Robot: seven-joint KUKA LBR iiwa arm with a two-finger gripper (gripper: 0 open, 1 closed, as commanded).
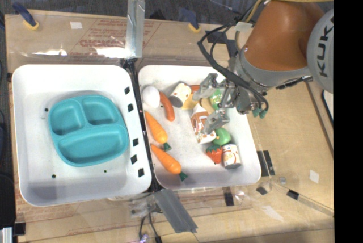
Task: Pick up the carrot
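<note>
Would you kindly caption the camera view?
Gripper hovers over the right bin, apart from two carrots by its left wall.

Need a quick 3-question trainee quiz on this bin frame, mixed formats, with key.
1. True or false: the teal divided plate lies in the right bin.
2. How many carrots lie along the right bin's left side? A) one B) two C) four
3. Fill in: the end effector hovers over the ___ bin.

Key:
1. False; it lies in the left bin.
2. B: upper carrot and lower carrot.
3. Right, above the cluttered toys, apart from both carrots.
</note>
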